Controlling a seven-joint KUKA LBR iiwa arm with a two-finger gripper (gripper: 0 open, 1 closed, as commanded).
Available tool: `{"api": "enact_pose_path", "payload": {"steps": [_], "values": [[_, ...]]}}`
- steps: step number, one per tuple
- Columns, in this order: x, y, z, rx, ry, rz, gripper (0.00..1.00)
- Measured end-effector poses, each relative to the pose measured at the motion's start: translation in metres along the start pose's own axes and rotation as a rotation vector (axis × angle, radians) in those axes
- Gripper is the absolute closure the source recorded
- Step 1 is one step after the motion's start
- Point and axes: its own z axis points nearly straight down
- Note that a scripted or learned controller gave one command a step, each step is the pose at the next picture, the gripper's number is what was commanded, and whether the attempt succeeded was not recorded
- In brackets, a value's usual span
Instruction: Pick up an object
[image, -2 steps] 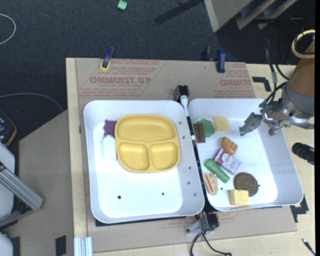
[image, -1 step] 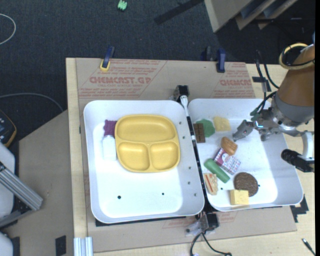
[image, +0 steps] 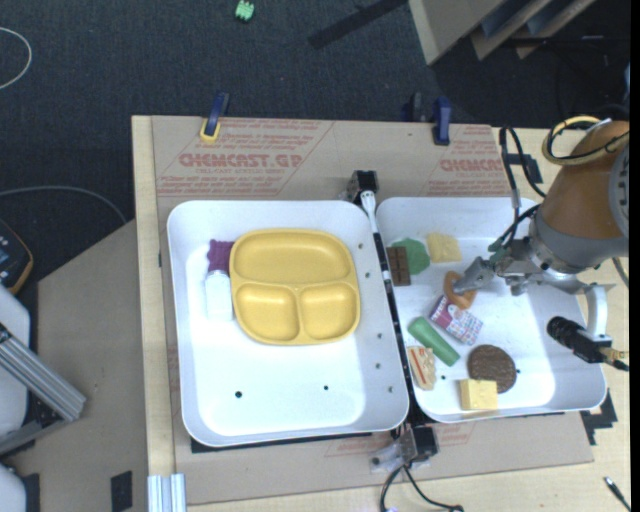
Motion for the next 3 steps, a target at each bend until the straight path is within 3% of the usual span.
{"api": "enact_pose_path", "payload": {"steps": [1,2,3], "values": [[0.001,0.002,0.020,0.010,0.005,-0.005,0.00],[0.000,0.005,0.006,-0.003,0.001,-0.003,1.00],[0.004,0.015,-0.053,0.004,-0.002,-0.005,1.00]]}}
